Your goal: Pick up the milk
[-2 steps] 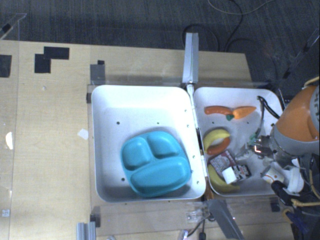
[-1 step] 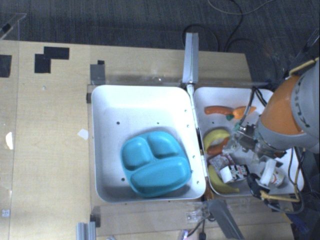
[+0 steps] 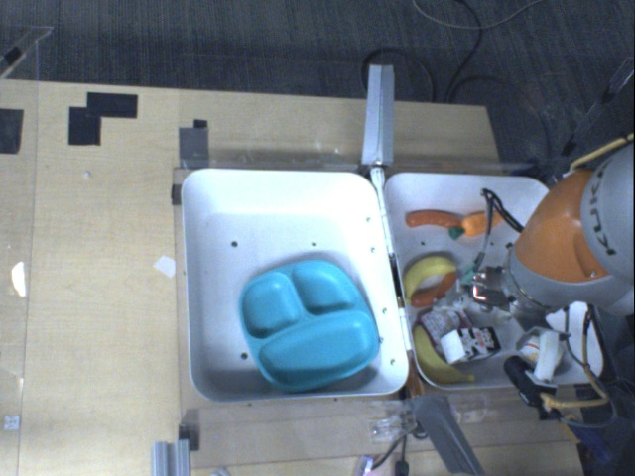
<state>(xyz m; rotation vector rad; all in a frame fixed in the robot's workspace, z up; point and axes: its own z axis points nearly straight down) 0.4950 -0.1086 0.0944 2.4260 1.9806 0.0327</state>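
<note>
In the camera view, the left bin [image 3: 198, 266] holds a blue divided tray [image 3: 310, 322] at lower centre of the frame. The right bin [image 3: 427, 188] holds a carrot [image 3: 446, 221] near its top, a yellow fruit [image 3: 429, 271] and a banana [image 3: 437, 363] lower down. The milk [image 3: 458, 335] lies between them, low in that bin. The gripper [image 3: 486, 291] sits just above the milk; whether it is clenched or released, I cannot tell.
</note>
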